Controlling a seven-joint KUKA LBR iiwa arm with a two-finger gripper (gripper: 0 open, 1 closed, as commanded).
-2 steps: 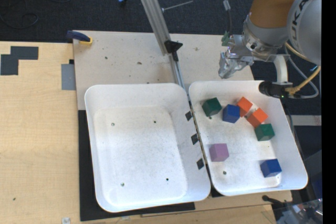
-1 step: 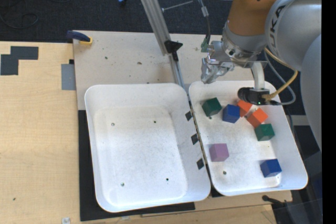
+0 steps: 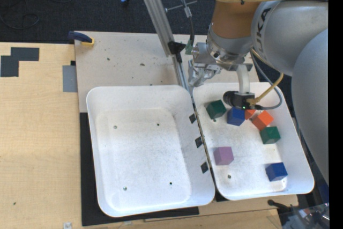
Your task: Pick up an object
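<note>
You see the gripper (image 3: 199, 79) hanging over the right bin's (image 3: 300, 182) far left corner; whether it is wide or narrow you cannot tell. The blocks lie below: green (image 3: 216, 109), blue (image 3: 236, 116), orange (image 3: 262, 120), purple (image 3: 223, 155).

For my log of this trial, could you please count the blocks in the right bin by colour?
Green blocks: 2
Blue blocks: 2
Orange block: 1
Purple block: 1
Total: 6 blocks, all in the right bin
</note>
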